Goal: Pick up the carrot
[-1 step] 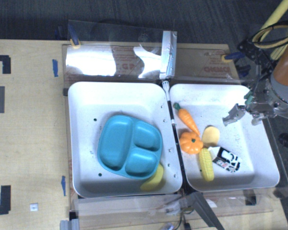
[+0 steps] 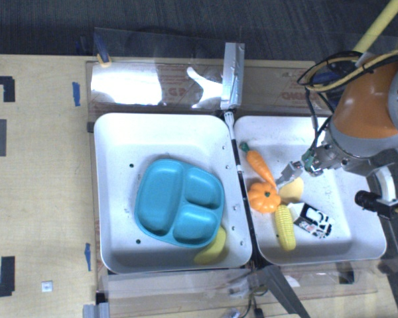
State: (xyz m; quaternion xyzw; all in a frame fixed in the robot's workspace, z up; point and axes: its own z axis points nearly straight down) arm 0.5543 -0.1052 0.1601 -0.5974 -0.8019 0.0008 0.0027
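In the right bin (image 2: pixel 358 247), up against its left wall, we've got the carrot (image 2: pixel 261 167). It lies on a slant, green top toward the upper left near the divider, orange tip pointing down and right. That tip runs right into the little orange pumpkin (image 2: pixel 263 198), which sits touching or just about touching it. Below the pumpkin there's a corn cob (image 2: pixel 284 226), a pale yellow piece (image 2: pixel 292 191) beside it, and a small black-and-white thing (image 2: pixel 314 220) further right.

The gripper (image 2: pixel 293 171) comes in from the right and sits just beside the carrot, on its right side, about level with the lower half. We can see the fingers slightly apart with nothing between them, so it's got no hold on anything as far as we can tell.

So the carrot is to the left of the fingers, and its long axis runs diagonally. Our guess is the next move needs a short shift left and a wrist turn so the jaws close across that diagonal, staying clear of the pumpkin.

The left bin (image 2: pixel 113 197) holds a blue divided plate (image 2: pixel 179 202) and a yellow thing (image 2: pixel 213 247).
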